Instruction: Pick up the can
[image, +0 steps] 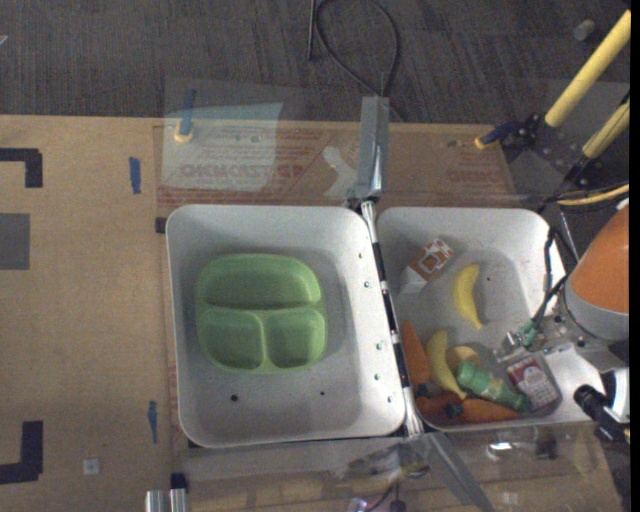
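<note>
Red and white, the can (532, 381) lies in the right bin (500, 228), just under the gripper (527, 338). I cannot tell how the gripper is set. A green bottle (490, 384) lies just left of it, touching the can

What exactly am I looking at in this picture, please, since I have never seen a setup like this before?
One camera looks down at a slant on a bench with two shallow white bins. The left bin holds a green divided plate. The right bin holds toy food: two bananas, a small carton, carrots, a green bottle and a red and white can. The grey and orange robot arm reaches in from the right; its gripper hangs just above the can. I cannot tell whether anything is held.
</note>
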